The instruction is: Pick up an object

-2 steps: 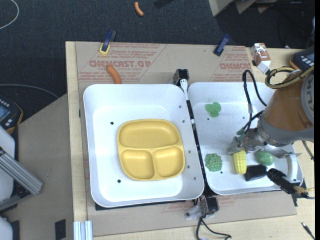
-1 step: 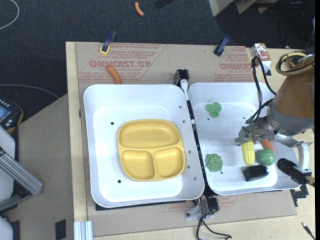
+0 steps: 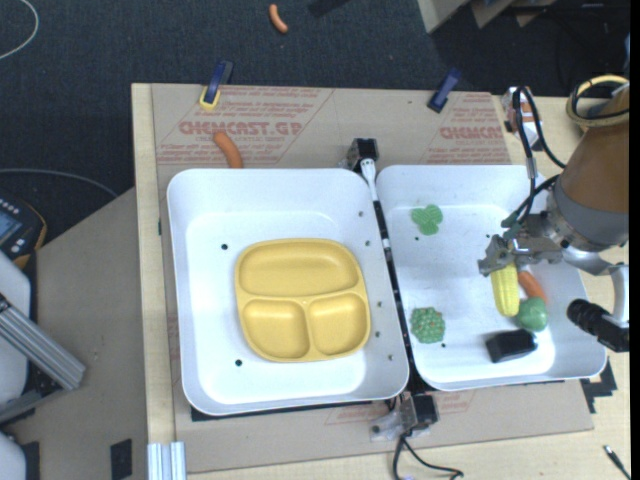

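Right now the tool (image 3: 508, 253) hangs low over the right bin (image 3: 455, 363), at the end of the grey arm (image 3: 600, 183) with its orange band. Whether it is released or clenched cannot be told from this slant, and nothing can be seen gripped in it.

Just below the tool, almost under its tip, lies a yellow corn cob (image 3: 506, 291), pointing away from the tool toward the near rim of the bin. Beside the cob, on the arm's side of it, sits a small orange carrot piece (image 3: 532, 285), and just past that a round green vegetable (image 3: 533, 314); the three lie close together, seemingly touching. Farther from the tool along the same line is a black block (image 3: 511, 345), near the bin's front edge.

Away from the tool toward the other bin, a green broccoli-like piece (image 3: 428, 219) lies near the far side, and a second bumpy green piece (image 3: 428, 324) lies near the divide between the bins. Both are well apart from the tool.

Beyond the divide, the left bin (image 3: 200, 268) holds a yellow divided plate (image 3: 302, 299), far from the tool. An orange piece (image 3: 229, 148) rests on the table (image 3: 300, 118) behind that bin, and another small orange piece (image 3: 278, 18) lies on the dark floor (image 3: 120, 28) beyond the table.
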